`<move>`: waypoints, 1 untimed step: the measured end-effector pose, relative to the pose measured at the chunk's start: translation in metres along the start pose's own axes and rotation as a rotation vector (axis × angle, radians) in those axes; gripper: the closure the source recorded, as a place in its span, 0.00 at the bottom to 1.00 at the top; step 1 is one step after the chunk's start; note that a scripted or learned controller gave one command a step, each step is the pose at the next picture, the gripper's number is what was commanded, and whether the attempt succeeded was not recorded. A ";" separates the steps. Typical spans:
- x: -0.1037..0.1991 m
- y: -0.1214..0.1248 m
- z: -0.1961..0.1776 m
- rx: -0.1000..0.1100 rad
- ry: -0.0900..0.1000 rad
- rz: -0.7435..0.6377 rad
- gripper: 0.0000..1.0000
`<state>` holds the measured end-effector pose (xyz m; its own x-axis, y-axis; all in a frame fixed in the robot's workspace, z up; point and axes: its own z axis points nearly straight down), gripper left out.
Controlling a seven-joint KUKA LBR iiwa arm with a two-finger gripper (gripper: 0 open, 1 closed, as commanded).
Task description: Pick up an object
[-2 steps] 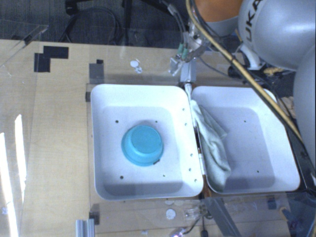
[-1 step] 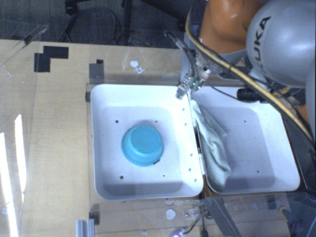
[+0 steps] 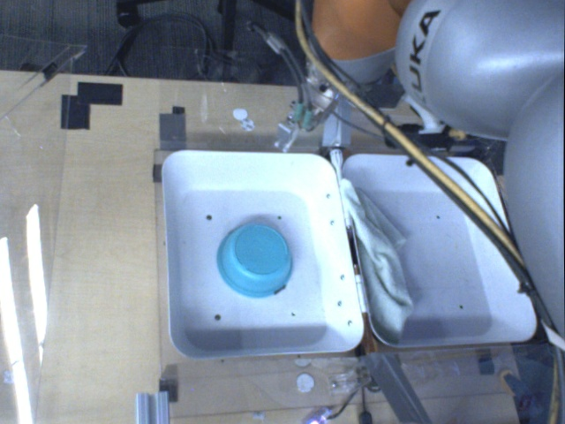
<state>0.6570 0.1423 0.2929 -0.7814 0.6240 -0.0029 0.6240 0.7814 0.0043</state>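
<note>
- The bench (image 3: 88, 237) is light wood, with black tape marks (image 3: 88, 102) near its far left corner.
- 2 white bins sit side by side on the bench, touching along the middle.
- The left bin (image 3: 190, 193) holds 1 blue bowl (image 3: 255, 259).
- The bowl sits upside down, near the middle of the bin floor, a little toward the front.
- The bowl touches no wall of the bin.
- The right bin (image 3: 459, 237) holds 1 pale cloth (image 3: 381, 259).
- The cloth is crumpled and lies along the left wall of that bin, right beside the edge where the 2 bins meet.
- The cloth runs from the back of the bin almost to the front.
- The big grey arm (image 3: 494, 78) fills the top right, high above the right bin, with its orange band (image 3: 353, 11) at the top.
- Cables (image 3: 424, 170) hang from the arm and cross over the right bin.
- A small metal part (image 3: 305, 117) with a bit of green pokes out by the back edge, just behind where the bins meet.
- It is too blurry to tell if the gripper is spread or pressed together.
- Nothing is seen pinched in it.
- The bowl and the cloth both lie in their bins.
</note>
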 end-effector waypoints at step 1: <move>0.022 -0.013 0.006 0.001 0.001 -0.006 1.00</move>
<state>0.6318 0.1460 0.2871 -0.7852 0.6192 -0.0016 0.6192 0.7852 0.0028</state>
